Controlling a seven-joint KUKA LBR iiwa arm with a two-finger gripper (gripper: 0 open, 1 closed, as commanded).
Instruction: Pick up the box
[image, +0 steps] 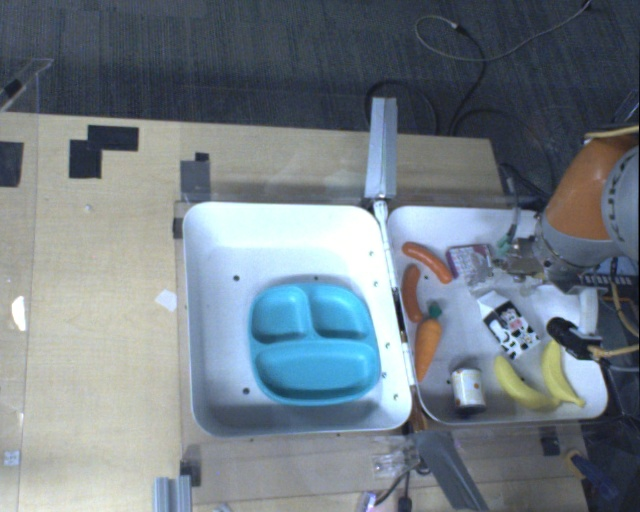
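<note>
A small white box (508, 329) with black and red print lies tilted in the right bin (440, 410), between the carrot and the bananas. The gripper (517, 260) hangs over the back of that bin, above and slightly right of the box and apart from it. It sits just right of a purple packet (467, 261). The grey arm with its orange band (590, 195) reaches in from the right.
In the right bin lie two sausages (427, 262), a carrot (427, 345), a small can (467, 388) and two bananas (540, 380). The left bin (215, 300) holds a blue divided tray (313, 342). A metal bar (383, 150) stands behind the bins.
</note>
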